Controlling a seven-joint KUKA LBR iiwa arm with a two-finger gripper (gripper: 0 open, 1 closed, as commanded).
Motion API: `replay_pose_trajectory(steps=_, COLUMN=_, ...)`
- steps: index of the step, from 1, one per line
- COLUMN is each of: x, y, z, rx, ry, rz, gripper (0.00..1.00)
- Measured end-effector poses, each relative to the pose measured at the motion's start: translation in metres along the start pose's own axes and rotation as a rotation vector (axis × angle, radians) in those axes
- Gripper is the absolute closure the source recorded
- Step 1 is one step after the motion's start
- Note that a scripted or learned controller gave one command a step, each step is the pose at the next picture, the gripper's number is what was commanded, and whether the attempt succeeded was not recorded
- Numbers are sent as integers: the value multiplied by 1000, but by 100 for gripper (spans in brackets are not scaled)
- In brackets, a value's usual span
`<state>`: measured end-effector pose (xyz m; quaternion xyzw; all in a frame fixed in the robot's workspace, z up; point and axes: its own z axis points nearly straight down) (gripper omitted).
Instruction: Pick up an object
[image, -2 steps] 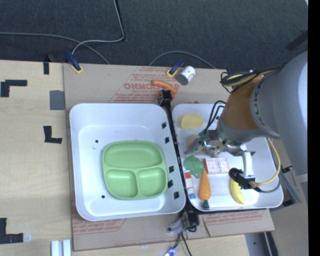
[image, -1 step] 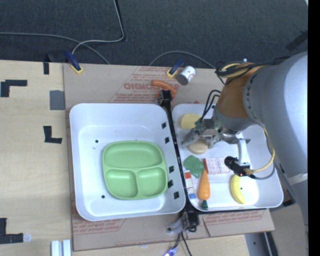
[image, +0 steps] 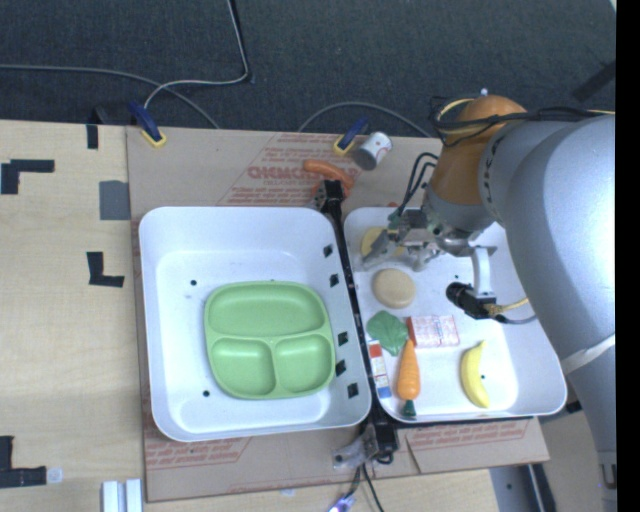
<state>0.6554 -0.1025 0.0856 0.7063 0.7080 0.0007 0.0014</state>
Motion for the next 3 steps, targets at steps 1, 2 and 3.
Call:
replay_pose_trajectory(steps=1, x=8, y=-39, z=-2, rx=4, ry=0, rz=2, gripper=0)
replay_pose_trajectory(steps=2, x=8, y=-39, z=-11, rx=5, ry=0, rz=2, gripper=100)
replay_pose_trajectory(steps=3, x=66, y=-54, z=-99, rx=3, ry=1, rz=0, gripper=100)
